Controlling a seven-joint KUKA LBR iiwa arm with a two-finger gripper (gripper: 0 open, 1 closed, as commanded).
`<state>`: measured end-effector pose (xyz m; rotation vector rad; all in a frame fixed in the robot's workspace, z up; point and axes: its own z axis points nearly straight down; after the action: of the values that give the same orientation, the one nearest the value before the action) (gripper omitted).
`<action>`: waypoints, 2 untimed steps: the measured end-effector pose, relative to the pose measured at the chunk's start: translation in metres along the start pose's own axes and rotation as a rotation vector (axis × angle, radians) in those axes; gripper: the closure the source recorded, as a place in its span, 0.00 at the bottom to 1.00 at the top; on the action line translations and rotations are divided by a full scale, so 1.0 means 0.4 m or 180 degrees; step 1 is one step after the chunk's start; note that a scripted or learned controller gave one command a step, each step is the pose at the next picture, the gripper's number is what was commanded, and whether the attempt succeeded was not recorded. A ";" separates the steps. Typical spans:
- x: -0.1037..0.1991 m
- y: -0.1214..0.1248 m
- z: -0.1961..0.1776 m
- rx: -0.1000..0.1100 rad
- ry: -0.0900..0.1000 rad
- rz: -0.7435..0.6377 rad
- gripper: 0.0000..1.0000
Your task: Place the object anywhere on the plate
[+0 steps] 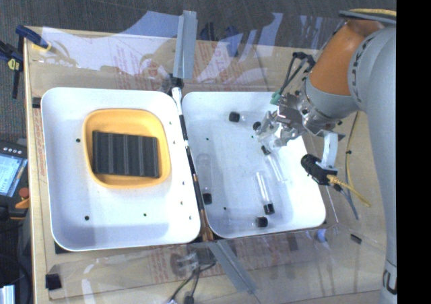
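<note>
The yellow plate (126, 124), with a dark ribbed rectangle in its middle, lies in the left white bin (60, 215). In the right bin (229, 161) a clear tube with a black cap (264, 192) lies flat near the front right. A second clear tube (277, 168) lies just behind it. My gripper (261, 138) hangs low over the right bin's back right part, above and slightly left of the tubes. Its dark-tipped fingers (257, 125) stand apart, open, with nothing between them.
Small black pieces lie scattered in the right bin: one at the back (234, 117), one by the left wall (207, 197), one at the front (261, 222). A ridge (188, 161) divides the two bins. The arm's orange band (337, 53) looms at the right.
</note>
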<state>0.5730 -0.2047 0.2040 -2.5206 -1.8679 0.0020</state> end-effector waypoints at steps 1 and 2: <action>0.093 -0.028 -0.049 0.0008 -0.0003 -0.0544 1.00; 0.183 -0.033 0.014 0.0008 -0.0005 -0.1035 1.00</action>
<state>0.5815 -0.1306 0.1985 -2.1841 -2.2506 0.0051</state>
